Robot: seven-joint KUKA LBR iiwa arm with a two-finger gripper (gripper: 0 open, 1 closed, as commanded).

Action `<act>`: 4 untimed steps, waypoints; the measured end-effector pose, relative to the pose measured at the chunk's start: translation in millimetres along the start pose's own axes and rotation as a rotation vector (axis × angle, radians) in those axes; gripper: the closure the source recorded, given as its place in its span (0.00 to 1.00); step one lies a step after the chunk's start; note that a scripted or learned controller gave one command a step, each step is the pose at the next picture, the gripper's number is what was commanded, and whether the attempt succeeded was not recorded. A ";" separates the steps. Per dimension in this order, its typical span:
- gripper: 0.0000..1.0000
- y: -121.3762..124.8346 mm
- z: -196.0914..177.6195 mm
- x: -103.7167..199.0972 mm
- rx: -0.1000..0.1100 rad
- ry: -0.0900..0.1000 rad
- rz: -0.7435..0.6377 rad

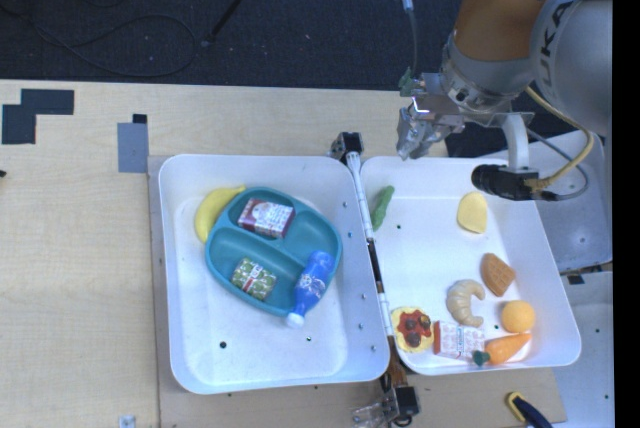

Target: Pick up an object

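Gripper (415, 138) hanging just above-right of green pickle (382, 206), lying lengthwise down the right bin (548, 246), fingers looking spread, pinching nothing.

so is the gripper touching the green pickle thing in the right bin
Apart. The camera view shows the gripper above the bin's far rim, with bare white floor between it and the green pickle.

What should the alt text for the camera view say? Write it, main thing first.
The gripper hangs above the far edge of the right bin, nothing between its fingers. That bin holds a green pod, yellow wedge, croissant, orange and carrot; the left bin holds a blue divided plate, banana and bottle.
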State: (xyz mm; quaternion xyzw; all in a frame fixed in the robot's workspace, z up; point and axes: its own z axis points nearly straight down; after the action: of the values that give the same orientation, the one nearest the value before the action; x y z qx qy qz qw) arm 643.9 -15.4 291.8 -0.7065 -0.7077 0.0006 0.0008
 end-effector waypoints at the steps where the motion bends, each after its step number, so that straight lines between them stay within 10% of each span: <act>1: 1.00 -0.2 -20.1 -41.0 0.000 -0.001 0.002; 3: 1.00 -0.3 -0.7 99.4 0.003 0.000 -0.001; 4: 1.00 -0.4 60.0 86.6 0.003 -0.001 0.002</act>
State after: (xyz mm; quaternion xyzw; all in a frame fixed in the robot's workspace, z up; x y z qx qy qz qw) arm 643.2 71.2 231.8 -0.7071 -0.7071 0.0020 0.0016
